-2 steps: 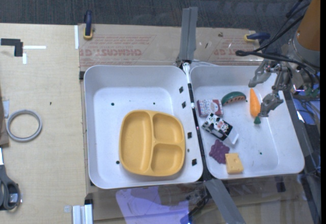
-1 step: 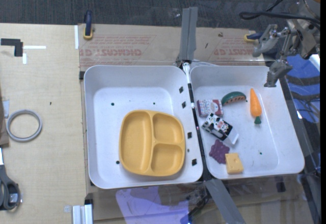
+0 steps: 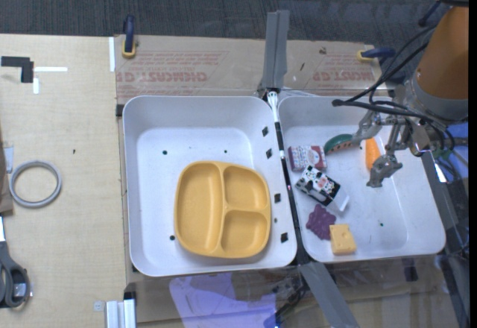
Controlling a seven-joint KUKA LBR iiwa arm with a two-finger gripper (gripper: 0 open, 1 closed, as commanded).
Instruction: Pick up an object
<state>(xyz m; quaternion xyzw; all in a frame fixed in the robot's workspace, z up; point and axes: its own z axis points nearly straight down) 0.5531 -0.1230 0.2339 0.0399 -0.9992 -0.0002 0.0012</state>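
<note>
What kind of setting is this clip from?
Probably a robotics lab bench for pick testing: two white bins clamped to a wooden bench, a cabled gripper over small toy items.

Wood bench [image 3: 59, 244], 2 white bins [image 3: 141, 192] side by side, tape roll [image 3: 33, 183] at left

One fixed camera high above the bench [image 3: 59, 118], slanting down over both white bins [image 3: 149, 125].
</note>
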